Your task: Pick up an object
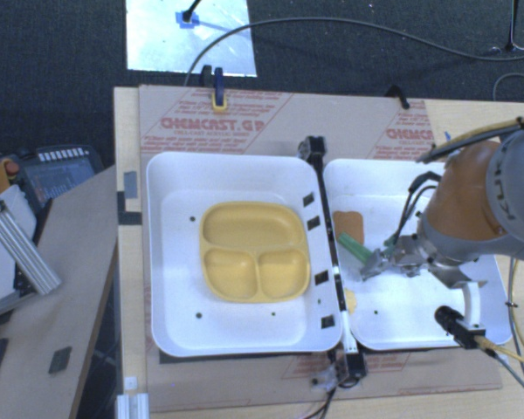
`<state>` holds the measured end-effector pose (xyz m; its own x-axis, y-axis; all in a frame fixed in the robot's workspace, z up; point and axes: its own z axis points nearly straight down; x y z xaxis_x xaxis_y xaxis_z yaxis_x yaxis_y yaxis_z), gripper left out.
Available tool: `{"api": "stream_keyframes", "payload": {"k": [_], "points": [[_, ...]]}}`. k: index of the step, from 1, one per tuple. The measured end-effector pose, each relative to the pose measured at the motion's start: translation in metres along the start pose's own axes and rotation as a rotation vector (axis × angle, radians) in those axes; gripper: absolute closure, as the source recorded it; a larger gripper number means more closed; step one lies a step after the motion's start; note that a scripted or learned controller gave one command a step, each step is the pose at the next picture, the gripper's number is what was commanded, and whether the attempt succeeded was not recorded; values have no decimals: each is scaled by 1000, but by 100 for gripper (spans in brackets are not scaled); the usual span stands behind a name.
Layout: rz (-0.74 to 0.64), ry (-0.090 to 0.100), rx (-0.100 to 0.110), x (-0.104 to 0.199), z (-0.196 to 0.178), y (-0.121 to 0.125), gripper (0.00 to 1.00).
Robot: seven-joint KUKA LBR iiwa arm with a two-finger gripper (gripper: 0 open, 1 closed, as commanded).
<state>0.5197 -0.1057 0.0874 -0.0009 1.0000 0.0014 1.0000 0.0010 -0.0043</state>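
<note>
Camera view: gripper (373, 265) low in the right bin (393, 326), reaching in from the right, tip pointing left toward the divider between the bins. Green stick-like object (353, 248) right at the tip, running up-left from it; long axis diagonal, near end apparently touching or just beside the gripper, far end toward the brown flat piece (349, 225). Can't tell open or closed, nor whether the green object is actually gripped; tip too small and blurred.

Brown flat piece just beyond the green object, up-left of gripper, close to the divider. Small yellowish bit (350, 301) below-left of gripper, against the divider, near but apart.

Yellow divided tray (251, 251) in the left bin (170, 234), well apart to the gripper's left, across the divider.

Judgement: green object is the nearest candidate; the move hinges on lining up across its diagonal axis. Brown piece crowding its far end could interfere.
</note>
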Motion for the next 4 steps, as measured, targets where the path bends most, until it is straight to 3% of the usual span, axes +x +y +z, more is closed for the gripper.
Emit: {"api": "stream_keyframes", "payload": {"k": [1,4], "points": [[0,-2,-6,-1,-13,2,100],[-3,-4,-13,-11,-183,24,100]]}}
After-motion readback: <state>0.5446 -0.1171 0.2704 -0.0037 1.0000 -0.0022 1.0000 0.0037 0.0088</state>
